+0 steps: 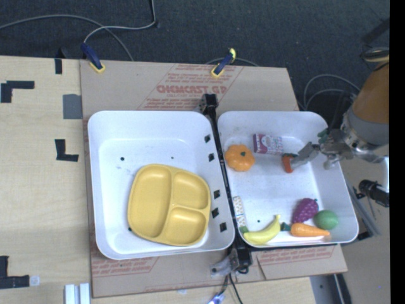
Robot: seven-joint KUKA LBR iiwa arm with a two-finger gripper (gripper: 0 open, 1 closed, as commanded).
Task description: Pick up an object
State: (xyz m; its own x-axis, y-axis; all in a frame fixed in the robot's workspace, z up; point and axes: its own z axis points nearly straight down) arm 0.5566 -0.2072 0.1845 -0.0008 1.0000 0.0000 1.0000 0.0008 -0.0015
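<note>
The right bin (329, 170) holds several toys. An orange pumpkin-like fruit (240, 158) lies at its left side, with a maroon carton (267, 144) just behind it. Purple grapes (305, 209), a green ball (327, 220), a carrot (309, 230) and a banana (262, 231) lie along the front wall. A small red piece (288, 164) sits mid-bin. My gripper (314, 157) reaches in over the bin's right rim, low, with its tip right next to the red piece. I cannot tell whether it touches the piece.
In the left bin (107, 138) lies a yellow divided plate (169, 204). A small printed card (238, 205) rests by the wall between the two bins. Both bins stand on a cardboard sheet (158, 87) held by clamps at the back.
</note>
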